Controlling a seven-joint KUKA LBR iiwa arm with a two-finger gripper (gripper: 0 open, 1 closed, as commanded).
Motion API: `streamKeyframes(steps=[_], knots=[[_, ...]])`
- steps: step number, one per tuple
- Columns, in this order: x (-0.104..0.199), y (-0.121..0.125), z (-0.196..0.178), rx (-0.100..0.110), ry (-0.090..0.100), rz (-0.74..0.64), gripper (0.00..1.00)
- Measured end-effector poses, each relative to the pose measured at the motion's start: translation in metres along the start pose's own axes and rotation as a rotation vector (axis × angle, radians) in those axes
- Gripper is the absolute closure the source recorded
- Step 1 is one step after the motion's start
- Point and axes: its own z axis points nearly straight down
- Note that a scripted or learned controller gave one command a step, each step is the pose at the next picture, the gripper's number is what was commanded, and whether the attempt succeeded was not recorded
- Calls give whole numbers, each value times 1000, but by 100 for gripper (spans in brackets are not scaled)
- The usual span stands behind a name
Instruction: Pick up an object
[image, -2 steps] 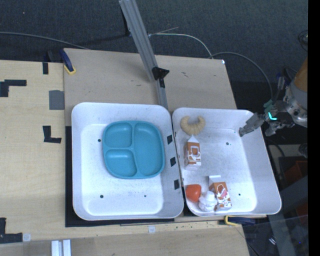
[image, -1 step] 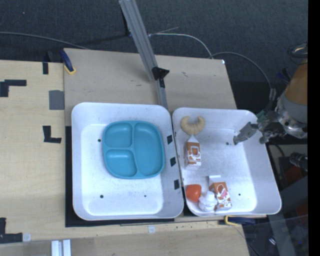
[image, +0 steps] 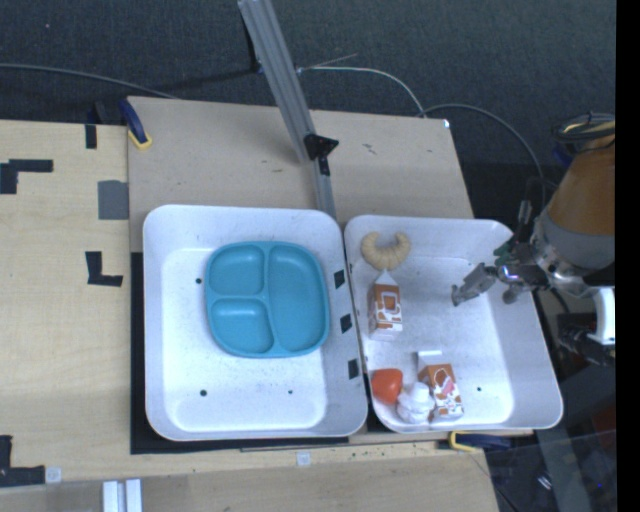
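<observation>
Along near rim of right bin (image: 520, 405): red-and-white lump (image: 400, 392), possibly toy, touching small carton (image: 441, 390). Mid-bin near left wall: second carton (image: 385, 307), upright. Far left corner: tan curved piece (image: 385, 248). Gripper (image: 470, 290) above right half of bin, well apart from all items, fingers spread, grasping nothing. Left bin (image: 165, 330): blue divided plate (image: 267, 299), centre.
</observation>
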Motion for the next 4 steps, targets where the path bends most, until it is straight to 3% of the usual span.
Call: streamKeyframes(steps=[1, 2, 3, 4], knots=[[-1, 3, 45, 0, 0, 0, 0], [0, 4, 32, -3, 0, -2, 100], [-3, -5, -18, -9, -2, 1, 100], [-3, -5, -21, -6, 0, 0, 100]])
